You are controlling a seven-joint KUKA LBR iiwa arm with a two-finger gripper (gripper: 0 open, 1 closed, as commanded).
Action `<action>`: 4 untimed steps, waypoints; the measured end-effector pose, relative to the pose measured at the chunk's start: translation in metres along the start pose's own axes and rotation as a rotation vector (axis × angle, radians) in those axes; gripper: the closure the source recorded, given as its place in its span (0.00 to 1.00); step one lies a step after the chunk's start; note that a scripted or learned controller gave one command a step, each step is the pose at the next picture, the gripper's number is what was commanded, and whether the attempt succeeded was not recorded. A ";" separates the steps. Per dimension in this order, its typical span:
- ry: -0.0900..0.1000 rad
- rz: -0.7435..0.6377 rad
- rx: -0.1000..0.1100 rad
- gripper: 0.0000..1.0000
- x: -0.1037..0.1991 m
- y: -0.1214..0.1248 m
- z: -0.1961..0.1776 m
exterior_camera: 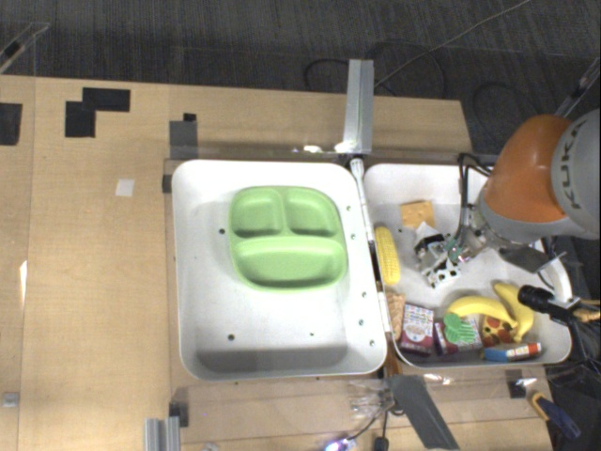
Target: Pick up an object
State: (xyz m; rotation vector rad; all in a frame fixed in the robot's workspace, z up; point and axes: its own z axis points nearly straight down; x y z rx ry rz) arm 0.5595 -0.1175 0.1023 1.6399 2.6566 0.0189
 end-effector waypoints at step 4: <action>0.007 0.170 0.018 1.00 0.028 0.110 -0.080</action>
